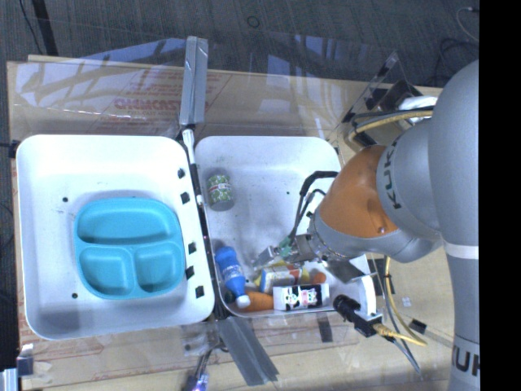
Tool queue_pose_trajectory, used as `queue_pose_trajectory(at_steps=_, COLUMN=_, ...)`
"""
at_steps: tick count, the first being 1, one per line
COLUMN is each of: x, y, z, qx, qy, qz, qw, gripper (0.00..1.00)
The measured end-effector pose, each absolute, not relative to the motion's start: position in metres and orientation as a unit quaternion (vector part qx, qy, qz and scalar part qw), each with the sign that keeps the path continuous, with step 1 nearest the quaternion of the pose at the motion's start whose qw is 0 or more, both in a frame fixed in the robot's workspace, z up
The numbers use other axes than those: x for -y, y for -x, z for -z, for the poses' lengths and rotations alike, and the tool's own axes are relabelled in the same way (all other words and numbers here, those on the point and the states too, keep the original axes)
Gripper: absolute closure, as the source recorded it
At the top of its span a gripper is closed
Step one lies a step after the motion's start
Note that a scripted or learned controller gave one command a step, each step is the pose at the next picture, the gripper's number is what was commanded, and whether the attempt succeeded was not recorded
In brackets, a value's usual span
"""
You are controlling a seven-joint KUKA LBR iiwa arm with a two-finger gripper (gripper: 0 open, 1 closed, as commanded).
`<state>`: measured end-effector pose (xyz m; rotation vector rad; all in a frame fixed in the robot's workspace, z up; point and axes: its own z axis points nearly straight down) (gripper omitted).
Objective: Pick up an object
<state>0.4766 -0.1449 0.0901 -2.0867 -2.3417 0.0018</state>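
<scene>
Several small items, among them a blue plastic bottle (229, 270), an orange carrot-shaped piece (259, 301) and a white printed box (299, 296), are lying unlifted in the right white bin (269, 157), the hand (286, 252) hovering over them, grip state untellable, pick pending.

Even, bright overhead light. The white bins (49, 218) glare slightly, with soft shadows. Focus is mildly soft throughout.

Left bin (32, 218): blue divided tray (129, 245).
Right bin (260, 157): small can (219, 191), blue bottle (229, 271), clutter.
Claw (286, 251): over clutter, fingers possibly hidden.
</scene>
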Motion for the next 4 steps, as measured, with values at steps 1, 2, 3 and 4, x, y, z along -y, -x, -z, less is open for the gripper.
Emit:
queue_pose_trajectory(at_steps=1, x=0.145, y=-0.479, z=-0.099, qx=0.749, qy=0.663, qz=-0.0002, qw=0.002, gripper=1.0)
queue_pose_trajectory(at_steps=2, x=0.151, y=-0.478, z=-0.274, qx=0.806, qy=0.592, qz=0.0, qw=-0.001, gripper=1.0)
queue_pose_trajectory(at_steps=3, x=0.108, y=-0.53, z=-0.155, qx=0.816, qy=0.578, qz=-0.0013, qw=0.003, gripper=1.0)
queue_pose_trajectory(at_steps=4, x=0.108, y=-0.53, z=-0.156, qx=0.816, qy=0.578, qz=-0.0011, qw=0.003, gripper=0.0)
